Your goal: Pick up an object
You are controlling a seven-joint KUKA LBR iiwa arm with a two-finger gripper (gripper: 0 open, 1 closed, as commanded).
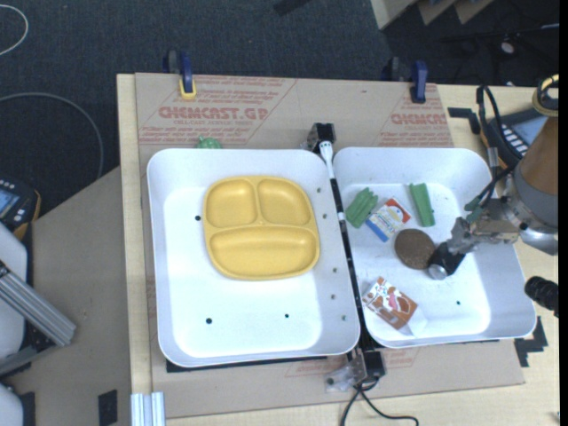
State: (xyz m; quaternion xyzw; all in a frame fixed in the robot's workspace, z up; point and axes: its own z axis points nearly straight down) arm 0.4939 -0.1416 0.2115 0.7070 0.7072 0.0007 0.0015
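- The brown round object (pixel 412 248) is being taken here as the likeliest target, since it is lying in the right bin (pixel 506 318) just beside the gripper (pixel 441 263), on that gripper's left.
- Nothing is being carried yet: every item in the right bin is resting on the bin floor, so the pick is being judged as not yet made.
- The gripper is being held low in the right bin, its dark tip touching or nearly touching the brown object's right edge; which of the two cannot be told.
- Its opening is not being shown clearly enough, so wide or narrow cannot be told.
- Two green pieces (pixel 361 208), a small blue-and-white packet (pixel 387 219) and a red-and-white packet (pixel 390 303) are being left untouched nearby.
- The yellow divided plate (pixel 261 227) is sitting in the left bin (pixel 177 309), well apart.
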